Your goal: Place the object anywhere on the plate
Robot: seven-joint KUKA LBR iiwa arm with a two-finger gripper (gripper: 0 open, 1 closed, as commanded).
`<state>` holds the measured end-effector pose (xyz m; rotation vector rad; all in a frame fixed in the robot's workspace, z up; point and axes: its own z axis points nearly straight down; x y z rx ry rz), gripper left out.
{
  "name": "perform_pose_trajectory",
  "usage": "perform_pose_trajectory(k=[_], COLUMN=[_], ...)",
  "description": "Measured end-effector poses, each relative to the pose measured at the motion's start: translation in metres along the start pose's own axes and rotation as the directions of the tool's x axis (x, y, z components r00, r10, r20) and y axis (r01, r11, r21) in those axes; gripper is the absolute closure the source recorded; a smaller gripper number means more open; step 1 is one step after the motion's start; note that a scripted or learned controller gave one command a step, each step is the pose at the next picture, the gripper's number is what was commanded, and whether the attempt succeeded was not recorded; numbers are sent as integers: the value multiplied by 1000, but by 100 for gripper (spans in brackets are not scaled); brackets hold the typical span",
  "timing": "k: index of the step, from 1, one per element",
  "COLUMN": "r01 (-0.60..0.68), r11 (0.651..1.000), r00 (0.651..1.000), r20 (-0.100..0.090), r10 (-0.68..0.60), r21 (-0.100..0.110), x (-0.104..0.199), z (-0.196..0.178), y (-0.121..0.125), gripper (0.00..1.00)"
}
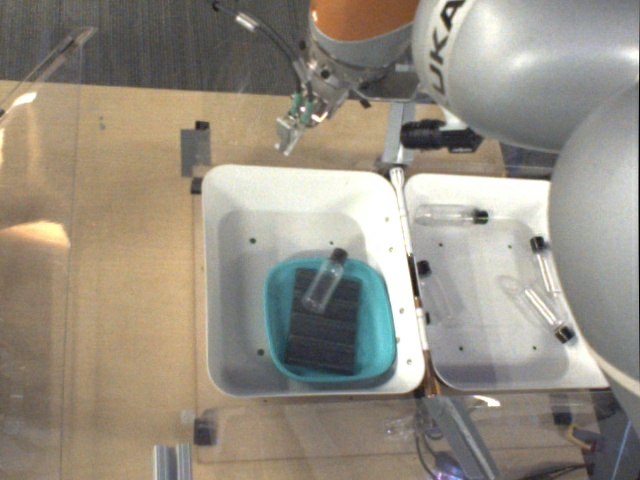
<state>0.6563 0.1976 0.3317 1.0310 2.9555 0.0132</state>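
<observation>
A teal plate (377, 298) lies in the left bin (225, 268), toward its front. On the plate rests a black ridged block (325, 340). A clear vial (323, 281) with a black cap lies tilted across the block's far end, cap pointing away. My gripper (294, 128) hangs high above the bench behind the left bin's far wall, well away from the plate, with nothing seen in it. The grey arm with its orange band (360, 3) fills the upper right.
The right bin (480, 363) holds several clear vials with black caps: one near its far wall (452, 214) and others along its right side (538, 306). Small black brackets (200, 148) stand on the wooden bench at the left bin's corners.
</observation>
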Motion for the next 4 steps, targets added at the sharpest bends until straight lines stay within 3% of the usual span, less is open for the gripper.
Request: perform_pose_trajectory(k=[1, 2, 3, 4], r01=[77, 73, 209, 389], r11=[997, 997, 978, 921], r00=[997, 997, 978, 921], r20=[-6, 1, -6, -3], r10=[-77, -73, -209, -389], r21=[6, 1, 4, 0], x=[20, -17, -14, 39], z=[158, 20, 101, 77], y=[12, -77, -15, 19], gripper=[100, 100, 100, 100])
